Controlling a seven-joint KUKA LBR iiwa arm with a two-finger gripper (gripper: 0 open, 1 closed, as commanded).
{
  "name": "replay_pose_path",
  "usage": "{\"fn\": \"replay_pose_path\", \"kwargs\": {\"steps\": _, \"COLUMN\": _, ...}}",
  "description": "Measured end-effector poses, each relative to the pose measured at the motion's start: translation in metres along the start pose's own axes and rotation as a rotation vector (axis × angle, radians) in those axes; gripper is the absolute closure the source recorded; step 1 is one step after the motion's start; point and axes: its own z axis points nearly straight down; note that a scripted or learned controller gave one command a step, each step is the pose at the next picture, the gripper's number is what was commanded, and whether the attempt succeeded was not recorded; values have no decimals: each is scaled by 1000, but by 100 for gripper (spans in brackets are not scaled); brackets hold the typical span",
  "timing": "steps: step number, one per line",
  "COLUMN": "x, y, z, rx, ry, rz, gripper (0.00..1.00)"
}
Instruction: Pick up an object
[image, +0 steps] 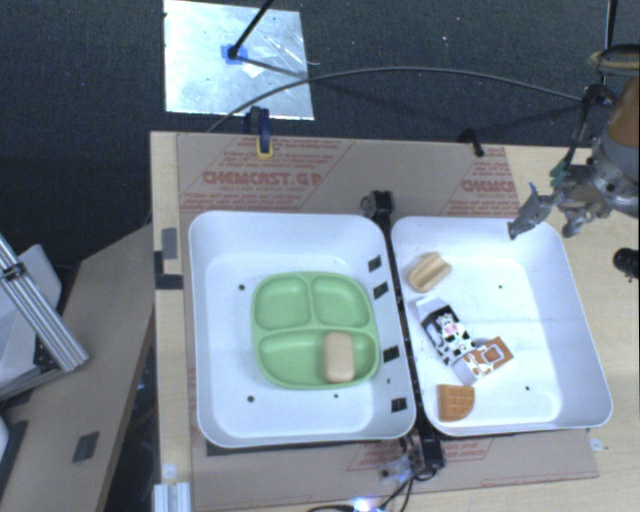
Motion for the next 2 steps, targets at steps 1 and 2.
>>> {"fn": "replay_pose_path", "kwargs": {"steps": 1, "x": 0, "y": 2, "z": -7, "rx": -11, "ry": -2, "rz": -3, "gripper": 0}}
{"fn": "replay_pose_path", "kwargs": {"steps": 2, "x": -8, "y": 7, "z": 49, "rx": -7, "ry": -2, "rz": 0, "gripper": 0}}
